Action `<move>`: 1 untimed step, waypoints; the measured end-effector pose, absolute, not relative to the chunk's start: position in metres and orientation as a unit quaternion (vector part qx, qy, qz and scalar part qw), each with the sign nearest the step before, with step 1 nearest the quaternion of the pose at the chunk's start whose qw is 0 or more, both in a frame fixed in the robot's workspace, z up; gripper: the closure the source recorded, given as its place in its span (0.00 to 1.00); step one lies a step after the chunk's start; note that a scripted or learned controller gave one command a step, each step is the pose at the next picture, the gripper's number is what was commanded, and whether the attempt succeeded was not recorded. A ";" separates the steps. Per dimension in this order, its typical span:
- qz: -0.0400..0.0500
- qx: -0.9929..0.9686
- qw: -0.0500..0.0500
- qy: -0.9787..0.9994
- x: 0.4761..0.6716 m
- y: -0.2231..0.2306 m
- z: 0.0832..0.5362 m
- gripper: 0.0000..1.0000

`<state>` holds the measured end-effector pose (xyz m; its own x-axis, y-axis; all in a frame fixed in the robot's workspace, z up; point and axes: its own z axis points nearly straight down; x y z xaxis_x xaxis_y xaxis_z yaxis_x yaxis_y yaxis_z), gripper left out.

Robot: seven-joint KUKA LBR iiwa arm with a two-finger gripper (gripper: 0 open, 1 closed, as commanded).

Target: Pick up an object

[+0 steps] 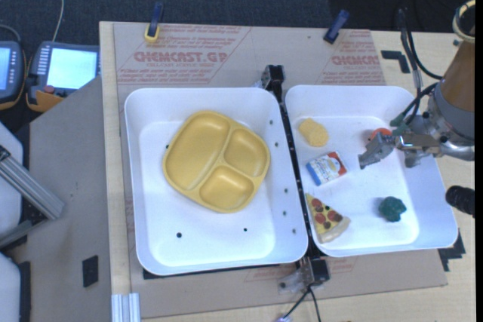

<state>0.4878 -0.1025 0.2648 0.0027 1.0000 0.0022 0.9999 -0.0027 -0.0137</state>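
Observation:
The right bin (355,103) holds a round yellow biscuit-like piece (313,133), a small blue, white and red carton (326,168), a toy pizza slice (327,217) and a dark green lump (392,208). My gripper (390,154) hangs over the right half of this bin, right of the carton and above the green lump. Its fingers (370,155) stand apart, open, with bare bin floor between them. A small orange-red bit (381,134) shows at the gripper's upper left; I cannot tell whether it is a loose object or part of the tool.
The left bin (143,185) carries a yellow three-compartment plate (216,160). A black divider with clamps (287,162) runs between the bins. Cables (411,56) trail behind the arm at the right. Blue clips (336,26) sit on the board's far edge.

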 end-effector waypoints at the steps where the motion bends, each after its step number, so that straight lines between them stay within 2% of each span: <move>1: 0.000 -0.707 0.000 -0.707 0.490 -0.102 0.271 0.00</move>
<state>0.4899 -0.1022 0.2710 -0.0004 1.0000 0.0005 1.0000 0.0004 -0.0005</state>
